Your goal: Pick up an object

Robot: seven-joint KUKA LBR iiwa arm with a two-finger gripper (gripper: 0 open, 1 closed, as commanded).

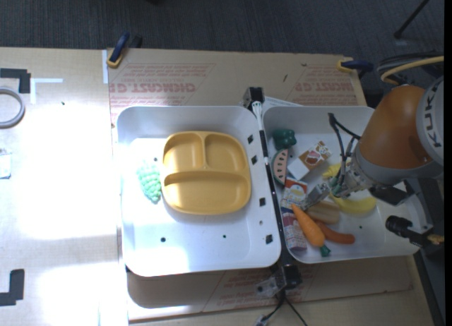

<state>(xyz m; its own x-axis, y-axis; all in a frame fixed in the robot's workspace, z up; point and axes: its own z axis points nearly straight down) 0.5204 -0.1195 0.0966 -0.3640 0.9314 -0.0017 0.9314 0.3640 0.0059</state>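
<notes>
The right bin (367,245) holds a heap of toy food: a dark green piece (284,137), a watermelon slice (281,164), small cartons (314,155), a yellow banana (359,205), a tan piece (325,213) and two carrots (309,226) (339,236). My gripper (333,189) reaches down into the middle of this heap, just left of the banana and above the carrots. The arm's grey and orange wrist (399,137) hangs over the bin's right side and hides part of it.
The left bin (141,240) bears a yellow divided plate (206,172) and a pale green bumpy toy (149,183) beside its left rim. Cardboard lies under both bins. A roll of tape (8,108) sits at the far left of the bench.
</notes>
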